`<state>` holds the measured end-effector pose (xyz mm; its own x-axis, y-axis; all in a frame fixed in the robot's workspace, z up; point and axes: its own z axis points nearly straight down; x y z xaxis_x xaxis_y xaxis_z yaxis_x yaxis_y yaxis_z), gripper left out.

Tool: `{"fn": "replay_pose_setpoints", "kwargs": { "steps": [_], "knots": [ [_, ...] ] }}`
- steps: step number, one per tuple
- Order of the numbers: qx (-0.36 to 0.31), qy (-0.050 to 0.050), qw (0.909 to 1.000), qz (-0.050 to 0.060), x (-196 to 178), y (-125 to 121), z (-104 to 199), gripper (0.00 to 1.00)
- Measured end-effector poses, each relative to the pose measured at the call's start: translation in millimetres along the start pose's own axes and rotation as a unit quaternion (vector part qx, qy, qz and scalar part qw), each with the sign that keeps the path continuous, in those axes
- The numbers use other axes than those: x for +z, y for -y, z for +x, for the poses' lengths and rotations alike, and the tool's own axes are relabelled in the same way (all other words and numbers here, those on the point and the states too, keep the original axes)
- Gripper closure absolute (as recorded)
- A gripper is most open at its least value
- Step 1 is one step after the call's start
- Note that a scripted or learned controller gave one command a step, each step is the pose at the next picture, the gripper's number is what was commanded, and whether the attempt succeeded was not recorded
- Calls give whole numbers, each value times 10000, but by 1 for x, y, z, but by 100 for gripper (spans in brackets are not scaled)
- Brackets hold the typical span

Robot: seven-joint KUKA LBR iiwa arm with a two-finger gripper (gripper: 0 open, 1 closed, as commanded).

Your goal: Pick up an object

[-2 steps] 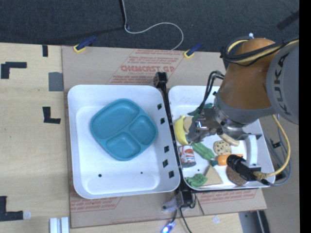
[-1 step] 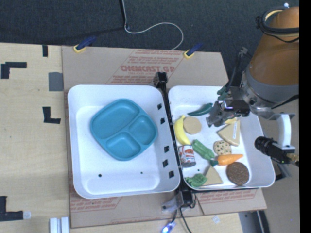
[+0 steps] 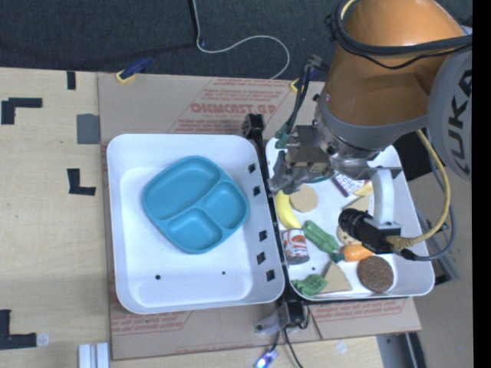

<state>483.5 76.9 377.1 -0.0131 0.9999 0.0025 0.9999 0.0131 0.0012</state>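
Gripper [image 3: 294,176] hung over right bin [image 3: 414,286] near its left wall — grip state can't tell. Banana [image 3: 286,210] lay just below it, w/ round biscuit [image 3: 305,199] beside — nothing seen held.

We look down on a pale wooden bench [image 3: 46,228] marked with short black tape pieces [image 3: 21,109]. A brown cardboard sheet [image 3: 222,110] with red printed lettering lies flat on it. Beyond the bench's far edge we see dark grey carpet [image 3: 100,18], where a thin white cable [image 3: 230,44] curls. Light is even, with soft shadows.
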Motion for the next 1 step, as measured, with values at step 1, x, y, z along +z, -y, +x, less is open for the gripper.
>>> {"fn": "replay_pose_setpoints", "kwargs": {
  "steps": [1],
  "knots": [
    [77, 20, 10000, 11, 1, -18, -50, 100]
  ]
}}
